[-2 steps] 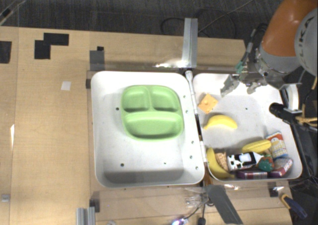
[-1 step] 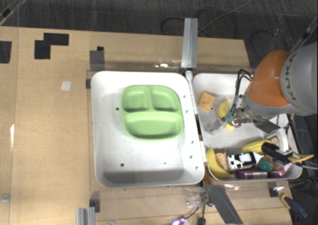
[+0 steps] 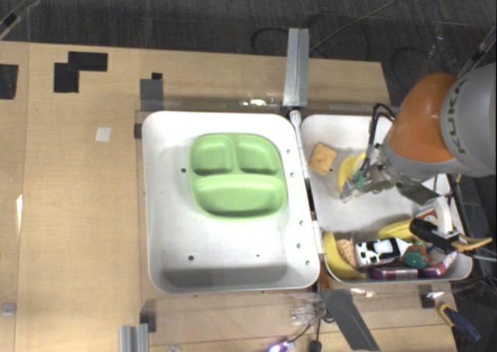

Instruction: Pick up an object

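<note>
Reaching into the right bin [image 3: 330, 127], your hand [image 3: 359, 182] sits right at the banana [image 3: 349, 169]. Can't tell if it's clamped or apart, so you'd want a firm pinch before lifting straight up.

Green tray [image 3: 236, 174] — white bins [image 3: 163, 210]
</note>
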You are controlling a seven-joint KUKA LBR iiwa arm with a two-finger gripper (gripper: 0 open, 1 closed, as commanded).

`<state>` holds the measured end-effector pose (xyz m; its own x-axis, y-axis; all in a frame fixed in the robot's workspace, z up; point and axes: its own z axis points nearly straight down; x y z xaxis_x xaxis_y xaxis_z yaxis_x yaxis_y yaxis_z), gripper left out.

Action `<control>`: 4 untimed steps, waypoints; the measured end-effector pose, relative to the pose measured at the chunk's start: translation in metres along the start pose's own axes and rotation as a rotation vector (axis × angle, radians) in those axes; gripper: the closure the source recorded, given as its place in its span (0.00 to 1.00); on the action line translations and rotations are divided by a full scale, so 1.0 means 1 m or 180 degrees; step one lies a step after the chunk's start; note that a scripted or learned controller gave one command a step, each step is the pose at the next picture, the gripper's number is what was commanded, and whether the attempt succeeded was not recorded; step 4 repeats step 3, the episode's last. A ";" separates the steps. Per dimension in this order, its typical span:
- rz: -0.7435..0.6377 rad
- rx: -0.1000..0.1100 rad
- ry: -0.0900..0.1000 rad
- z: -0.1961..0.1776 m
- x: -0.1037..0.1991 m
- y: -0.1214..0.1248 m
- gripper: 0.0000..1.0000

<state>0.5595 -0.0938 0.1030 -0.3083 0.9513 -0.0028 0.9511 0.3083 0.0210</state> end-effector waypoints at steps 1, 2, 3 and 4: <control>0.0164 0.0048 0.0000 -0.086 -0.014 0.015 1.00; 0.0408 0.0047 -0.0001 -0.109 0.001 0.098 1.00; 0.0719 0.0048 -0.0002 -0.093 0.022 0.119 1.00; 0.0719 0.0048 -0.0002 -0.093 0.022 0.119 1.00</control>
